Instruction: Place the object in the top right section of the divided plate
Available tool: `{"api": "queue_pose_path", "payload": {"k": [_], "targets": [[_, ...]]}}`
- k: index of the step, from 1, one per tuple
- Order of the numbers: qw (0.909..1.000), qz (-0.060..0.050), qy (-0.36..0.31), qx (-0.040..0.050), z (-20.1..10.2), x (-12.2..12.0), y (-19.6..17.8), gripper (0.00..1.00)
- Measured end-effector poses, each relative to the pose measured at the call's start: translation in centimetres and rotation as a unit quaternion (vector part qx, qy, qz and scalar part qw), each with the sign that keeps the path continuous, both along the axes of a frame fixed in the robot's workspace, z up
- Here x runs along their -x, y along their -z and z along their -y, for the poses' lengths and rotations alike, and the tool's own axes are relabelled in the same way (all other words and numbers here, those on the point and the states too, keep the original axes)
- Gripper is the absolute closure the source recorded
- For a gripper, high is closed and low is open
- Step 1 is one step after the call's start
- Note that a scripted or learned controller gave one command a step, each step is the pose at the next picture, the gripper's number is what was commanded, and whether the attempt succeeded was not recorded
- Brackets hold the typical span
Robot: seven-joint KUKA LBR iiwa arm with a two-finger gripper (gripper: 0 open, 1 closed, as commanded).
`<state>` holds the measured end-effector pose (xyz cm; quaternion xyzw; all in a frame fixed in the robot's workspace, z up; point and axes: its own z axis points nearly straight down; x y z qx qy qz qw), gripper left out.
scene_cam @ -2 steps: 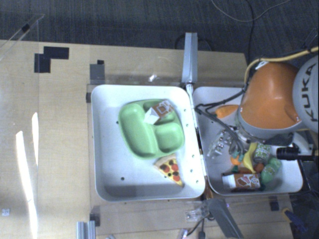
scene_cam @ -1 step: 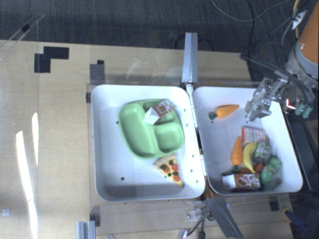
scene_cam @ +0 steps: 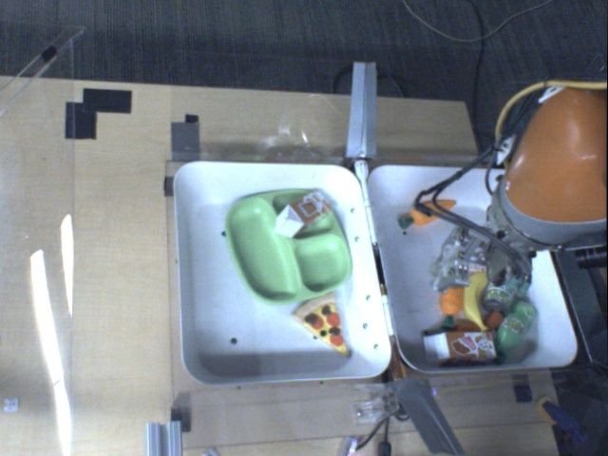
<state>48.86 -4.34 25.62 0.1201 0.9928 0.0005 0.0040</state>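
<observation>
The two-finger gripper point(scene_cam: 467, 259) hangs over the right white bin point(scene_cam: 410, 331), above the toy pile near its front right corner; whether anything sits between its tips, I can't tell. A small brown-and-white packet point(scene_cam: 306, 208) lies in the green divided plate's point(scene_cam: 261, 255) top right section, left bin point(scene_cam: 204, 283).

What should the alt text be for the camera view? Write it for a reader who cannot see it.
A green divided plate sits in the left white bin, with a small brown-and-white packet in its top right section and a toy pizza slice lying beside it. The grey and orange arm reaches over the right bin, above a pile of toy food.
</observation>
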Motion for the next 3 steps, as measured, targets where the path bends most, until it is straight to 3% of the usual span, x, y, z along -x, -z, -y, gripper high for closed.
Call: {"api": "queue_pose_path", "payload": {"k": [1, 2, 3], "targets": [[1.0, -0.001, -0.007, 0.0001, 4.9, -1.1, 11.3, 1.0], [0.993, 0.003, -0.118, 0.0006, -2.9, -7.6, 1.6, 1.0], [0.9707, 0.003, -0.24, 0.0005, -10.9, -15.5, -0.4, 1.0]]}}
